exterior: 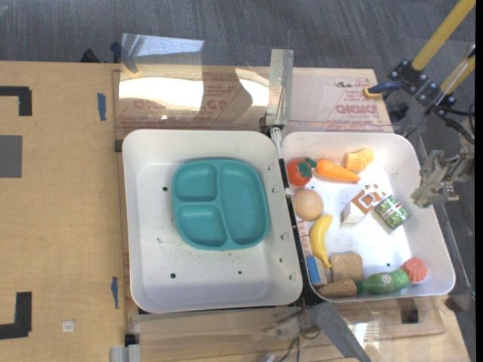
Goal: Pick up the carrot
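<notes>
My gripper [435,179] is hanging at the right rim of the right bin [371,241], a pale metal shape against the bench. I cannot tell whether it is spread or pressed together, and nothing is showing in its grasp. The carrot [337,172] is lying flat in the far part of that bin, well apart from my gripper. It is showing as a smooth, bright orange cone. Its thick end is sitting just beside the tomato [299,172] and its tip is pointing right, below a yellow piece [359,158].
</notes>
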You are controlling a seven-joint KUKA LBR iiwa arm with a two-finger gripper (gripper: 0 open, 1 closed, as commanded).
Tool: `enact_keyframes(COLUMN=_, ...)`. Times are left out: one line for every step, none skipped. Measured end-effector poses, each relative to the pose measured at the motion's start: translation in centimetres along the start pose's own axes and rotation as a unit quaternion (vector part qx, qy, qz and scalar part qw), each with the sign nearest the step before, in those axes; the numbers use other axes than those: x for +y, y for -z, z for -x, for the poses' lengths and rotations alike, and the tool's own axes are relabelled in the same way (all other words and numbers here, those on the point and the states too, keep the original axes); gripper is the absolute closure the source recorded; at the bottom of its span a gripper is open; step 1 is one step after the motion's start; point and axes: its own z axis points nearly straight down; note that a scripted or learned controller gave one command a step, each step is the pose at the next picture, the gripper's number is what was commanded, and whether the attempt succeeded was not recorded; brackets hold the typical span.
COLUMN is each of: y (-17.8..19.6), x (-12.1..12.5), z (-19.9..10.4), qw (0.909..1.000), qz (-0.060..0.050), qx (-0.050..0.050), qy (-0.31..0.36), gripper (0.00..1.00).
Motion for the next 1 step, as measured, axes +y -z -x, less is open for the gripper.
enact_keyframes(y=-2.92, x=3.12, z=-3.85, qw=0.9984, qz=0.003, qx=0.013, qy=-0.055, gripper=1.0)
